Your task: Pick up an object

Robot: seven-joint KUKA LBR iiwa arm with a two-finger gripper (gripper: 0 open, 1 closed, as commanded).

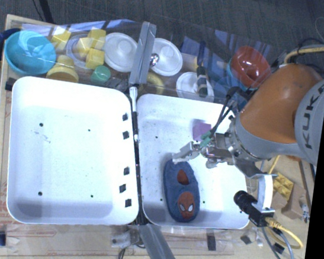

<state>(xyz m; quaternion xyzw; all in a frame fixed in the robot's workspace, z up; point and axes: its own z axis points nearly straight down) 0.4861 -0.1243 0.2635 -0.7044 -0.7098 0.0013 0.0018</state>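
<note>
Since the blue slipper (181, 191) in the right bin (163, 120) looks soft and light, I'd pinch its raised upper, with my gripper (187, 153) spread and empty just above its heel.

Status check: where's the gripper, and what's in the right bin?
Gripper over right bin, above blue slipper, nothing seen held. Small purple piece near back wall. Path clear.

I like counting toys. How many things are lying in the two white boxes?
2, both in the right bin: a blue slipper at the front and a small purple piece farther back. The arm may hide more.
</note>
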